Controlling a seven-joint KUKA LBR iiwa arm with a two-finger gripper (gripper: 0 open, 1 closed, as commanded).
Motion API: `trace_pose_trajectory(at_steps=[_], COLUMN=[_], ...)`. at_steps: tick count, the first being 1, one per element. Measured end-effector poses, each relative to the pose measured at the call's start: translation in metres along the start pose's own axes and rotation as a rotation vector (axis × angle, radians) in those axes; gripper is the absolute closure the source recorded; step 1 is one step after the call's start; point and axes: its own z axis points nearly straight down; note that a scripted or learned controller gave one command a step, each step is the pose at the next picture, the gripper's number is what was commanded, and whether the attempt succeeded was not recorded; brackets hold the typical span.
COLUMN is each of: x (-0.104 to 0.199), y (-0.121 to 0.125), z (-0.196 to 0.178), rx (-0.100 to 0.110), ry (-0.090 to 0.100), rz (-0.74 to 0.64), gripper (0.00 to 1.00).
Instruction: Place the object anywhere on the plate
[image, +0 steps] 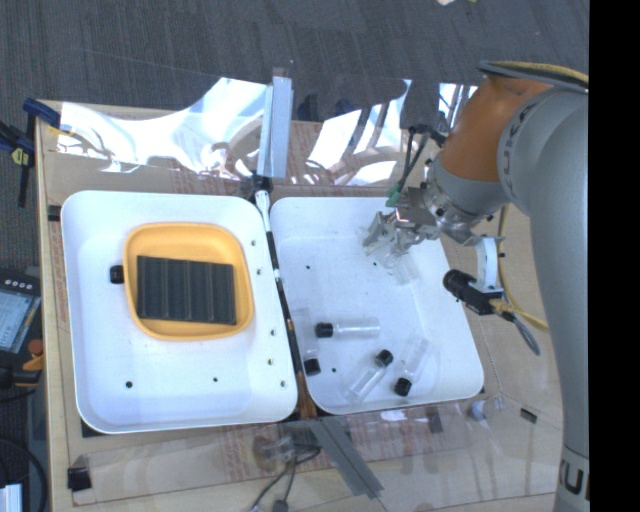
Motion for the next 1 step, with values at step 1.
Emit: trace_pose_trajectory(at_steps=[1], x=[0.0445], y=[-0.0300], z=[0.0165], rx=[0.004], ry=[0.001], rz=[-0.231], gripper=[1.00])
